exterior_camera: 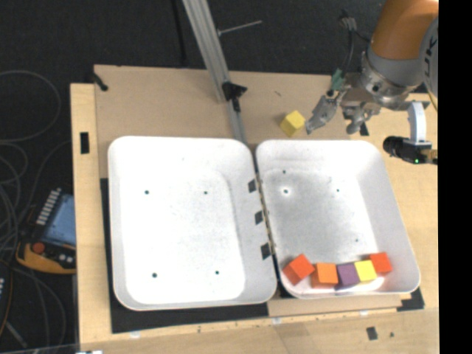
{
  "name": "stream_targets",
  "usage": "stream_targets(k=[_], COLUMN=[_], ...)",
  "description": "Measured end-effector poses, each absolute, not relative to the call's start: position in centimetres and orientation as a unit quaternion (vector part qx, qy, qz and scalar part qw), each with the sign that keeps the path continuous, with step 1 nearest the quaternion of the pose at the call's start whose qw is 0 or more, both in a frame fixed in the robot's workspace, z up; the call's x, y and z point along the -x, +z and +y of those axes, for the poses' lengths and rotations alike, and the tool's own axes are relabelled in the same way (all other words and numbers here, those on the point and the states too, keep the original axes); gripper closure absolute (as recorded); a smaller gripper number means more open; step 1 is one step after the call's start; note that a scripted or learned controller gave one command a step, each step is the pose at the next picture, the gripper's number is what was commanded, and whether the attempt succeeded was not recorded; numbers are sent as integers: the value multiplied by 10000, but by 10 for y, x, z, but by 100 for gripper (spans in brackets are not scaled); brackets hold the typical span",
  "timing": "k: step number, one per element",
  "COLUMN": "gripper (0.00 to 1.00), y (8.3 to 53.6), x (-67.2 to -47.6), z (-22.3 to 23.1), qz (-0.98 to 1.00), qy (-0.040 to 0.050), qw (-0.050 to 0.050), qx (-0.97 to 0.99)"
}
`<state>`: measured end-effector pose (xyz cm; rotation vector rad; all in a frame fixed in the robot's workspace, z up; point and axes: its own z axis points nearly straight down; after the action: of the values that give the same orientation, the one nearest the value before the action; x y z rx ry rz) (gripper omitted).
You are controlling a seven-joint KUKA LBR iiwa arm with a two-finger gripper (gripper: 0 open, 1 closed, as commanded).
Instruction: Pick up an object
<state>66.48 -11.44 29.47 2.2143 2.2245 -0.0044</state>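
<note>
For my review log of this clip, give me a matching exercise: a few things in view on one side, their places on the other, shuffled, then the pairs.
Things:
1. yellow cube
2. purple block
3. tool
4. metal pole

Places:
A. in the row along the right bin's near wall
B. above the bench, behind the right bin
C. on the bench outside both bins, beside the tool
D. slanting up from behind the gap between the bins

Pairs: 1-C, 2-A, 3-B, 4-D
</note>
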Motion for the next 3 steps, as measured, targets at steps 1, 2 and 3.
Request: stream_targets(k=[1, 2, 3], gripper=[0, 0, 0], y=[112, 238, 117], x=[-582, -542, -501], z=[-152, -146, -99], qz=[7060, 7060, 7057], qy=[-30, 23, -21], qw=[-22, 39, -31], qx=[-7082, -7082, -7085])
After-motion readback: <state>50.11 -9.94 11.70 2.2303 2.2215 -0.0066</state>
